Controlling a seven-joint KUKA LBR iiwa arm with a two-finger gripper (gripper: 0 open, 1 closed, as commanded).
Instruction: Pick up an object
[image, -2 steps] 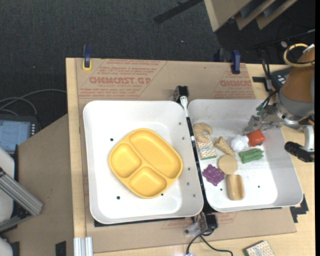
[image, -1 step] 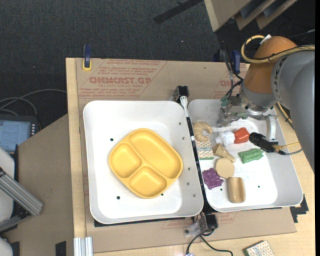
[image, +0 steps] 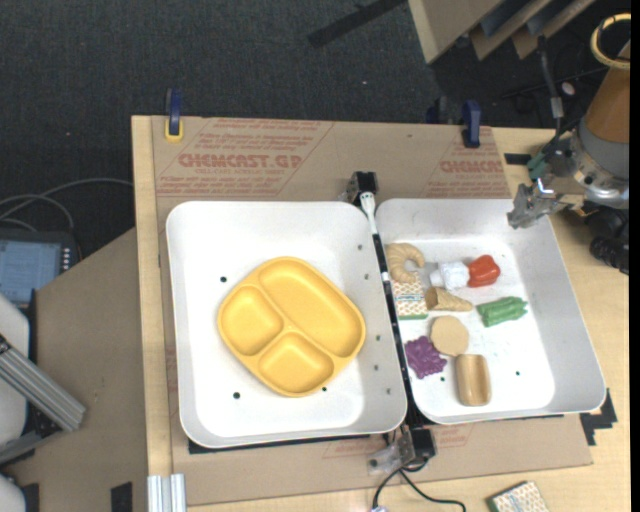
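The right bin holds several toy foods. Among them are a tan pretzel-like ring, a white lump, a red pepper, a green vegetable, a patterned cracker, a tan wedge, a round cookie, purple grapes and a tan bread roll. My gripper hangs over the far right corner of that bin, up and to the right of the red pepper and apart from every food. Nothing is visible in it.
The left bin carries a yellow divided plate in its middle. A black clip sits at the far end of the seam between the bins. Blue clamps hold the cardboard base at the back edge.
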